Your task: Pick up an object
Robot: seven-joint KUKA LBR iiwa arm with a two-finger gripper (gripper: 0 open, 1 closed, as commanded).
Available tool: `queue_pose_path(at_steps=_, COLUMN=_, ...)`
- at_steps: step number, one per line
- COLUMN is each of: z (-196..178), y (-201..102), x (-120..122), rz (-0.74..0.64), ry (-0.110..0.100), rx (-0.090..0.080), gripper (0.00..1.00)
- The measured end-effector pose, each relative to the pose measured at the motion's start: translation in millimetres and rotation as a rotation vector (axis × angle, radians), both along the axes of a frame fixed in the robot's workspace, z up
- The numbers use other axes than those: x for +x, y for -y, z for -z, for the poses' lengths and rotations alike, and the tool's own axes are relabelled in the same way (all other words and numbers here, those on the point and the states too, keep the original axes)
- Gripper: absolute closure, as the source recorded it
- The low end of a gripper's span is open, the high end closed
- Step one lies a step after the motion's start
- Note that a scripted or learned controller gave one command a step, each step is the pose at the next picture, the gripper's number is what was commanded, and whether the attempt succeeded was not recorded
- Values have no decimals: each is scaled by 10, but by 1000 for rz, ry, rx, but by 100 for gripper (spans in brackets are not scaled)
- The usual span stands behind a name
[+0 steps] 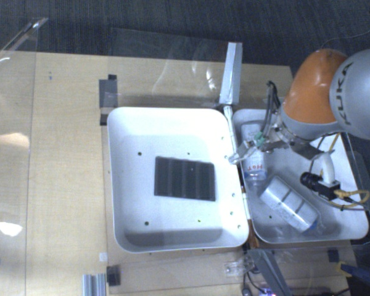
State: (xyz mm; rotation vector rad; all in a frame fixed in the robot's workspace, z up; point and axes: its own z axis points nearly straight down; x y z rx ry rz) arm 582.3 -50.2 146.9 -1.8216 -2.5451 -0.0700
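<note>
My gripper (251,148) hangs low over the left part of the right bin (351,227), close to the wall between the two bins. Just under and in front of it lies a clear plastic bottle (255,168) with a red label. The gripper sits over the bottle's far end, and I cannot see whether it touches the bottle. A silver-grey wrapped pack (288,205) lies slantwise in the front of the same bin. A black ribbed rectangular pad (185,178) lies flat in the middle of the left bin (129,140).
A pale, partly hidden item (251,130) sits at the back left corner of the right bin, behind the gripper. The grey and orange arm (314,97) covers the back right of that bin. A metal post (230,73) stands behind the gap between the bins.
</note>
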Motion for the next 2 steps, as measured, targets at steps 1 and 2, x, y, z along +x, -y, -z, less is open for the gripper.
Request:
queue_pose_path(at_steps=1, z=9, y=-9, x=-8, rz=44, ry=-6, rx=3, gripper=0)
queue_pose_path(at_steps=2, z=8, y=-9, x=-20, rz=102, ry=-14, rx=5, gripper=0)
